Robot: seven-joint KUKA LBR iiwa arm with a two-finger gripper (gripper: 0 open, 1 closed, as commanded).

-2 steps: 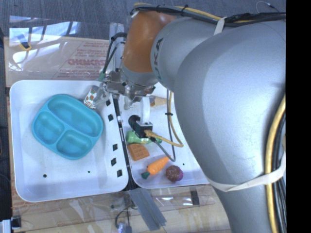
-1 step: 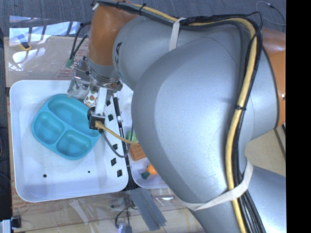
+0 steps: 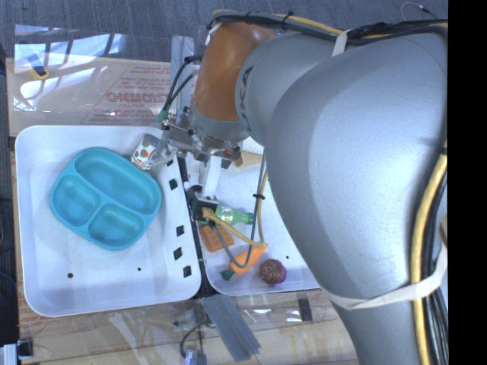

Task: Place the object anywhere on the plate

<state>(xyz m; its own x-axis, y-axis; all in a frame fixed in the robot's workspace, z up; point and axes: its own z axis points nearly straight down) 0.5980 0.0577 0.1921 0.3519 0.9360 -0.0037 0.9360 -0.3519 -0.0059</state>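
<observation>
A light blue plate [image 3: 105, 196] with three compartments lies in the left bin [image 3: 46, 280]. Just off the plate's upper right rim is a small white object with coloured spots [image 3: 143, 155]. My gripper [image 3: 160, 147] reaches in from the right and its tip is right against this object. The wrist hides the contact, so I cannot tell whether the object is held or rests on the bin floor. The large grey arm covers most of the right bin [image 3: 228, 286].
In the right bin lie a green bottle [image 3: 233, 217], a flat brown piece [image 3: 216, 239], an orange carrot-like thing [image 3: 248, 258] and a dark red ball [image 3: 272, 272]. The ridge between the bins runs below the gripper. Clear plastic sheeting lies behind the bins.
</observation>
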